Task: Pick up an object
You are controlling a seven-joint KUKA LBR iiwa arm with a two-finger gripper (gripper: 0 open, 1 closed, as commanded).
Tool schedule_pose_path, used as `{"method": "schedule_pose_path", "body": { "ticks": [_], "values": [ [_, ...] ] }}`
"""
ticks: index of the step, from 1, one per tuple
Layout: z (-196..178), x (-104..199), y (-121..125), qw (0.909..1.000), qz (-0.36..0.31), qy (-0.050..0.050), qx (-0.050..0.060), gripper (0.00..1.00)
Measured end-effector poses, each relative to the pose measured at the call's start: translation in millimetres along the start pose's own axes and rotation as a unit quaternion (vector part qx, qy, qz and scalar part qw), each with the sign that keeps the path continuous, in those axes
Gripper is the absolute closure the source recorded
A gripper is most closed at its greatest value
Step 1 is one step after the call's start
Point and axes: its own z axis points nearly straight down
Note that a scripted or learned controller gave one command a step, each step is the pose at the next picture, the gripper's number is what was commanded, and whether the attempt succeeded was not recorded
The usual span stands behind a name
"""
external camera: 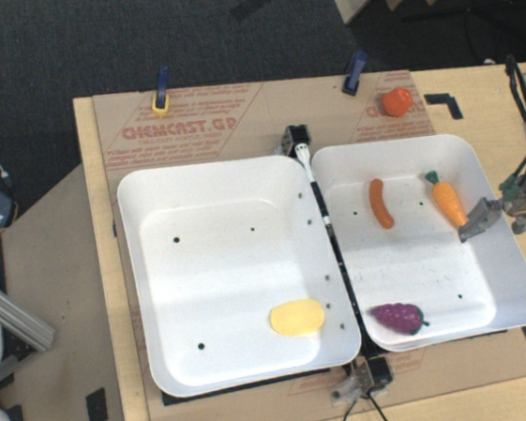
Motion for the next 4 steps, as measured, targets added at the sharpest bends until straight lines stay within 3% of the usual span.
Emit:
{"method": "schedule_pose_path", "body": {
  "ticks": [1,2,3,4],
  "values": [
    [-136.7,47.2,-13.7,1.0000,-0.003,-0.001,-0.005,0.00],
    [-319.3,2.0,-14.4,0.9999,0.001,-0.005,-0.010,0.00],
    [-320.8,4.0,-13.6,1.0000,0.000,-0.003,-0.004,1.00],
    [-264.8,21.1,-14.5,1.0000,-0.001,0.000,0.002,1.00]
  ]
}}
